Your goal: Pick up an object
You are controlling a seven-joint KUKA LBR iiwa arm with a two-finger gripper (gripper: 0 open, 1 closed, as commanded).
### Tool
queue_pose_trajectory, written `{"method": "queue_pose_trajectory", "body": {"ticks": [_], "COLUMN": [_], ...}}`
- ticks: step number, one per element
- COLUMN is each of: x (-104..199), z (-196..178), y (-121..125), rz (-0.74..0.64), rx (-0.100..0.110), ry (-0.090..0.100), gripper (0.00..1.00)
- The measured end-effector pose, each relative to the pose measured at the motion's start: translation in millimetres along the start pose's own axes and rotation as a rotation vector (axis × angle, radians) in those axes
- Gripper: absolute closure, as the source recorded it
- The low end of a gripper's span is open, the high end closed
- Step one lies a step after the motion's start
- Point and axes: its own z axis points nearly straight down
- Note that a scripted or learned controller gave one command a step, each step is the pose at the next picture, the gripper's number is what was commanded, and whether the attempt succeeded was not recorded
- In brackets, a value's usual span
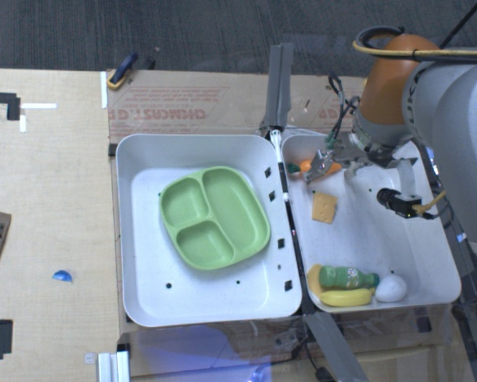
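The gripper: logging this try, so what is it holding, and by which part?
Cannot be told: the gripper sits low in the right bin, near an orange item.

From my feed I can make out red printing on the cardboard sheet (174, 102) lying behind the bins, upside down and mirrored to me; its letters stay too unclear to spell out with confidence.

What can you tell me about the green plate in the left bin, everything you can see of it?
The green divided plate is pale green, looks like plastic, and has a rounded-square outline with three compartments: two smaller ones and one longer one. It lies flat, right side up, turned at an angle, near the middle of the left bin. All its compartments look bare, and it touches just the bin floor.
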Motion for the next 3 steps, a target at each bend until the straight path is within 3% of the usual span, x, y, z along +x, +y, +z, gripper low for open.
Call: {"method": "queue_pose_trajectory", "body": {"ticks": [1,2,3], "x": [-3.2,7.6,-28.9], "z": [7.0,7.5,8.0], "y": [-58.3,-83.3,-106.3], "rz": [-0.131,-0.127,-0.059], "rx": [-0.013,-0.012,-0.011], "ry": [-0.002,-0.002,0.0], "gripper": [0.0,0.0,0.0]}}
